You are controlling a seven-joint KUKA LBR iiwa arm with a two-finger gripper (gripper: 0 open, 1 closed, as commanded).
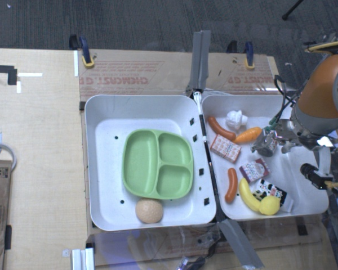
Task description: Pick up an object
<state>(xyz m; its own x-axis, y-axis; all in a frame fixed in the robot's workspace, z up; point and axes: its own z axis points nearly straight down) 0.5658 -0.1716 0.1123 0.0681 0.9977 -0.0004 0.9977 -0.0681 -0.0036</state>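
Banana (249,194) lies at the right bin's (304,210) near edge, long axis running 11 to 5 o'clock, at 7 o'clock from the gripper (266,146), which hovers beside the carrot (248,135); whether it grips anything cannot be told.

I see the left bin (96,167) holding a divided plate (158,163) at its middle, with a round ball (149,211) just in front of it by the near wall. In the right bin (304,207), two sausages (221,128) (231,184), a carrot (248,135), a small box (225,148) and a banana (249,196) lie toward its left half. The gripper (265,146) sits just right of the carrot, arm coming in from the right.
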